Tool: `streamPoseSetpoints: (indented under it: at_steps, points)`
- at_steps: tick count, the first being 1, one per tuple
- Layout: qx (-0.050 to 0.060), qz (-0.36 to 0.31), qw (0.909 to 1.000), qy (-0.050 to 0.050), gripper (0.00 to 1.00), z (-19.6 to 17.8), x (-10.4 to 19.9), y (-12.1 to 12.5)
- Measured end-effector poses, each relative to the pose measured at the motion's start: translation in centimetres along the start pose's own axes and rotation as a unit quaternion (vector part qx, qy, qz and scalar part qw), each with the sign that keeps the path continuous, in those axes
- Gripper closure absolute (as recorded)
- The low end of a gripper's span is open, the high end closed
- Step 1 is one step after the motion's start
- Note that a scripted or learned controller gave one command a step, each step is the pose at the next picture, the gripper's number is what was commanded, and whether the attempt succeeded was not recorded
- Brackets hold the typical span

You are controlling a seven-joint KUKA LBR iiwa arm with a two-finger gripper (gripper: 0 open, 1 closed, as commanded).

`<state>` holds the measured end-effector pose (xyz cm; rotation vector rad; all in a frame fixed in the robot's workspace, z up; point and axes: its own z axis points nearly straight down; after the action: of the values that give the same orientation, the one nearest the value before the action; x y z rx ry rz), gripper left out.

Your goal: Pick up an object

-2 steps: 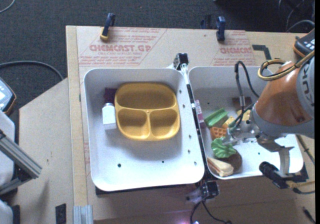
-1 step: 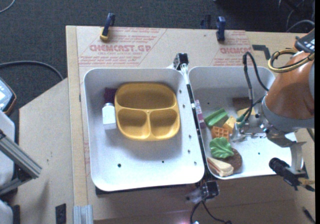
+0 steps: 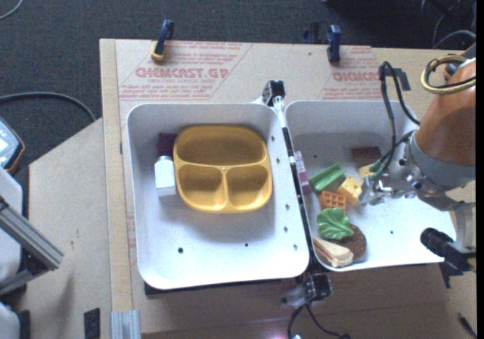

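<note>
Here the gripper (image 3: pixel 376 188) hangs low over the right bin (image 3: pixel 393 243), at the end of the grey arm with its orange band (image 3: pixel 448 122), which reaches in from the right. Whether the fingers are apart or together cannot be told; they blur into the metal of the wrist, and nothing can be seen clamped between them. Just left of the fingertips lies a yellow cheese-like block (image 3: pixel 349 189), very close to them or touching; which of the two is unclear. Beyond that block, further left, lies a green pepper-like piece (image 3: pixel 327 176), and just below the pair sits a small orange waffle (image 3: pixel 332 200). Below and to the left of the fingers a green leaf (image 3: pixel 334 222) rests on a dark brown round piece (image 3: pixel 355 242), with a pale sandwich wedge (image 3: pixel 334 253) at the bin's near edge. Above the fingers, towards the far wall, lies a small brown block (image 3: pixel 366 154). Well to the left, in the left bin (image 3: pixel 204 262), sits a yellow divided plate (image 3: pixel 222 167), with a small white bottle (image 3: pixel 165 175) touching its left rim and a dark object (image 3: pixel 166 141) just beyond the bottle.
</note>
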<state>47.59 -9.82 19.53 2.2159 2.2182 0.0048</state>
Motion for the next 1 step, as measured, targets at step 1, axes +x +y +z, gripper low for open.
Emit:
streamPoseSetpoints:
  at_steps: [1]
  points:
    - [0.0,0.0,1.0,0.0,1.0,-3.14,-0.01,0.14]
